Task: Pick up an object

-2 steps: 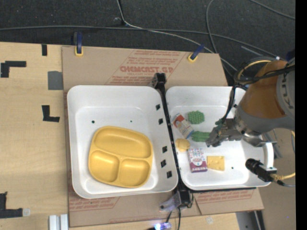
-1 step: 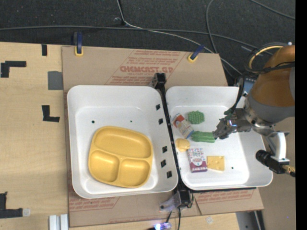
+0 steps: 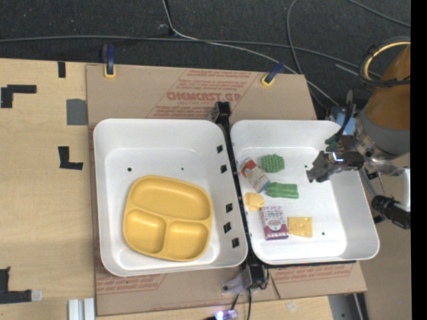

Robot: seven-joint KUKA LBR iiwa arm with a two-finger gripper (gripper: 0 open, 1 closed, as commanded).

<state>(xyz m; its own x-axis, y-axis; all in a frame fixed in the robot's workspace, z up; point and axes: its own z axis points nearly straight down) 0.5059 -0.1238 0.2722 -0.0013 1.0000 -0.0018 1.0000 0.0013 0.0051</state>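
Leftmost, the left bin [image 3: 107, 179] holds a yellow divided plate [image 3: 168, 217] with three compartments, lying flat toward the bin's front. A black divider [image 3: 230, 179] runs between the two bins.

Just past it, the right bin [image 3: 353, 242] carries a small cluster of toy food near its left wall. Closest to the divider lies a small red and white packet [image 3: 252, 173], tilted, and below it a small yellow piece [image 3: 254, 201]. A round green ridged item [image 3: 272, 163] sits just beside the packet, toward the back. In front of that lies a flat, elongated green piece [image 3: 282, 191]. Nearer the front edge is a rectangular carton [image 3: 273, 223] with a dark red and white printed face, and just beside it a yellow wedge like holed cheese [image 3: 300, 227].

Further right, the gripper [image 3: 320, 171] hangs over the bin's right half, apart from the cluster, with nothing between its dark fingers; whether they stand open or closed cannot be told. The grey arm with its orange band [image 3: 393, 79] enters from the right.
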